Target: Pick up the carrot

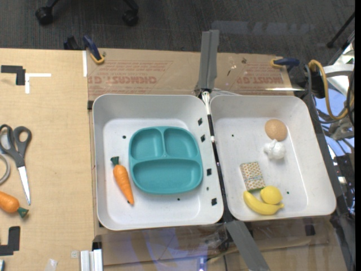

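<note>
Jaws apart or together, I can't tell, and the arm's pose I can't judge either. So this looks like the very start: nothing has been approached or grasped yet.

Going from big to small, the wooden bench (45, 123) carries the left bin (101, 151) and the right bin (316, 151), touching along their inner walls. A teal divided plate (165, 160) takes up the middle of the left bin. The carrot (123, 182) lies flat on the bin floor just beside the plate's left edge, between it and the bin's left wall, green stub toward the back and tip toward the front.

Scissors (20, 157) lie out on the bench, with a second carrot (8, 202) near them at the picture's left edge, outside both bins. In the right bin are a banana (260, 204) touching a lemon (271, 195), a small packet (252, 175), an egg (276, 130) and a white lump (275, 150).

I'd say the next move is a reach across from the right, over the plate, then down into that narrow strip. The grip should close across the carrot's thick upper half, since the plate rim and bin wall leave little room on either side.
</note>
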